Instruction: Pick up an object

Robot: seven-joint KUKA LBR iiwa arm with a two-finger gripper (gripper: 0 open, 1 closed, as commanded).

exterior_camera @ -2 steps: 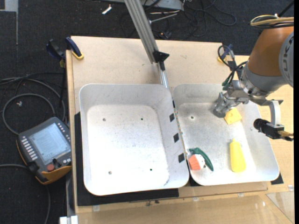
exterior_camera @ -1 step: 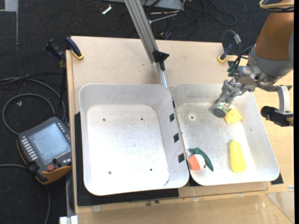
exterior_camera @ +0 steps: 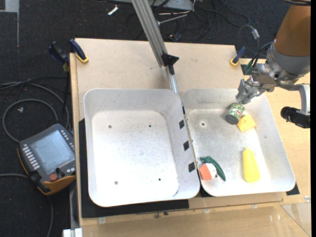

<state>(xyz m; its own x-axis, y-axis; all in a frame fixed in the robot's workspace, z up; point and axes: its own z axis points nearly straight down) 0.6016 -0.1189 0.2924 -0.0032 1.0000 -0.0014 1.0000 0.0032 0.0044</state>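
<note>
In the right bin [exterior_camera: 276, 147] lie a small green-labelled can [exterior_camera: 235, 112], a yellow wedge-shaped block [exterior_camera: 246, 123] touching it, a yellow bottle-like piece [exterior_camera: 251, 165] and an orange toy with a green top [exterior_camera: 211, 169]. My gripper [exterior_camera: 245, 94] hangs over the bin's far right part, just above and to the right of the can. Nothing shows between it and the can from this angle.
The left bin [exterior_camera: 94, 107] lies beside the right one, with black clips along the shared rim [exterior_camera: 186, 144]. A slanted metal pole [exterior_camera: 152, 28] crosses the bench's back. Yellow clamps sit at the bench corners [exterior_camera: 81, 58]. A teach pendant [exterior_camera: 47, 154] lies on the floor at left.
</note>
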